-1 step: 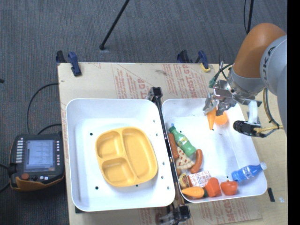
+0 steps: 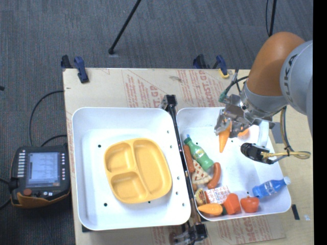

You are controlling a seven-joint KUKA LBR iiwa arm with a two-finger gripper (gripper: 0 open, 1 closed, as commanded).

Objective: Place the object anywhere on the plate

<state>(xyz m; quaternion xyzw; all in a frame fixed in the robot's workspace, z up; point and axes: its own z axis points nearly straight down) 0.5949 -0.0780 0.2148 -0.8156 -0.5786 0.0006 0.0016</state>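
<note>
Tool [image 2: 228, 129] above the far part of the right-hand bin [image 2: 204, 120], fingers closed narrowly on the thick end of an orange carrot [image 2: 223, 142]. Carrot hanging tip down, clear of the bin floor as far as can be judged. Small orange piece [image 2: 244, 132] just beside the tool on the arm side; identity not determinable.

Yellow divided plate [image 2: 137, 170] well apart from the tool, toward the view's left and nearer the camera, lying flat in the middle of the left-hand bin [image 2: 82, 137]. Adjoining bin rims, with a dark strip [image 2: 176, 131] along them, between tool and plate.

Below the tool, toward the camera:
- green bottle [image 2: 200, 156], lying slantwise near the inner wall
- sausage [image 2: 216, 174] just beside a pizza slice [image 2: 201, 177]
- white and red packet [image 2: 218, 193]
- two orange items [image 2: 232, 203] [image 2: 210, 209] against the near wall
- red tomato [image 2: 249, 204]
- blue bottle [image 2: 268, 187] in the near corner on the arm side

Both bins on the board-topped counter [image 2: 127, 86], with blue clamps [image 2: 80, 68] at its far edge. Handheld pendant [image 2: 41, 175] on the floor, beyond the left-hand bin from the tool.
</note>
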